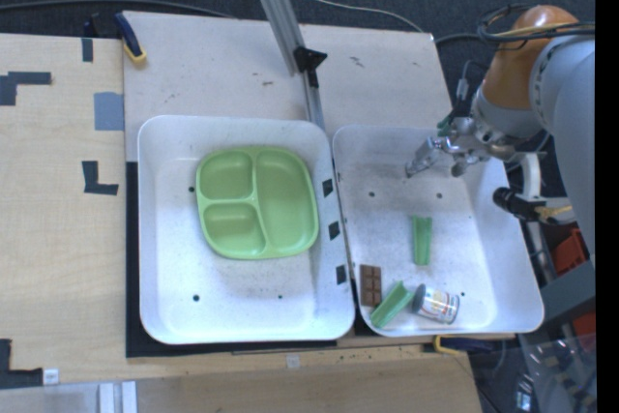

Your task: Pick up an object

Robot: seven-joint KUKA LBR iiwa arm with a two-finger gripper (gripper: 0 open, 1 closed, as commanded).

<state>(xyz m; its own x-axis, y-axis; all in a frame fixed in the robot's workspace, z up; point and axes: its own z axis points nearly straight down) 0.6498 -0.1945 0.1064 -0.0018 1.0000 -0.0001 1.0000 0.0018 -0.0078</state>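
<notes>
Claw (437,160) hovers well above green block (422,239).

A yellow-and-blue clamp (131,39) was seen at the worktop's (213,63) far left corner. A metal pole (276,0) was slanted over the worktop's far edge. Grey tape patches (108,109) were stuck to the wooden board (53,256) at left.

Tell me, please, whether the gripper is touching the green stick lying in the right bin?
Apart. The camera view shows the gripper near the right bin's far edge, with bare white floor between it and the green stick.
</notes>
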